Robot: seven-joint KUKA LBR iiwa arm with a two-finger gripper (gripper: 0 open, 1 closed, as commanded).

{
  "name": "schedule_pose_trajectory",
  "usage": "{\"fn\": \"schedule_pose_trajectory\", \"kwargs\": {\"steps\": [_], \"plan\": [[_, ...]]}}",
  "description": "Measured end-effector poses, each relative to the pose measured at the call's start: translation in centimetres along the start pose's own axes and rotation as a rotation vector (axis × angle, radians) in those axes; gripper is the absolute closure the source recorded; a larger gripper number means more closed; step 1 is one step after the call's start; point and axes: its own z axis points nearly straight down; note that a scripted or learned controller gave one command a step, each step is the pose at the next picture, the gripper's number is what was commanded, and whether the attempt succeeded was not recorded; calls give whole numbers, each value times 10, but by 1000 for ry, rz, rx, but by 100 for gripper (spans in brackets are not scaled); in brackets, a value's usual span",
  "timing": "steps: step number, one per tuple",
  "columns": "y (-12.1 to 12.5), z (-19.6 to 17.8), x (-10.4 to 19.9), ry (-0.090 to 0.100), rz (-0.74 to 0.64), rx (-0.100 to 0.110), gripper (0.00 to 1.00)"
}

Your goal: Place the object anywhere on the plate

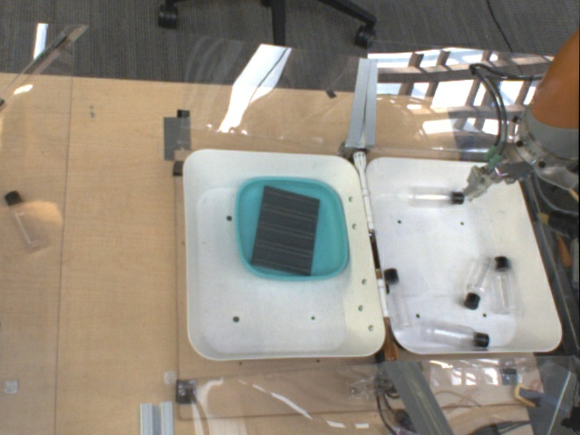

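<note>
A teal plate (337, 243) sits in the left white bin (272, 333). A dark grey ribbed rectangular block (286, 230) lies flat on the middle of the plate, apart from the arm. My gripper (475, 185) hangs over the far part of the right bin (535, 333), well to the right of the plate. Its tip is close to the black cap of a clear tube (431, 196) lying there. I see nothing held in the gripper.
The right bin holds several clear tubes with black caps: two (487, 284) near its right side and one (451, 335) along its front wall. A small black piece (391, 277) sits by the divider between the bins. Wooden bench surrounds both bins.
</note>
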Motion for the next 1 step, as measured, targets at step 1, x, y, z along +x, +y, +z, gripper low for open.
{"fn": "schedule_pose_trajectory", "kwargs": {"steps": [1], "plan": [[0, 0, 0, 0, 0, 0, 0]]}}
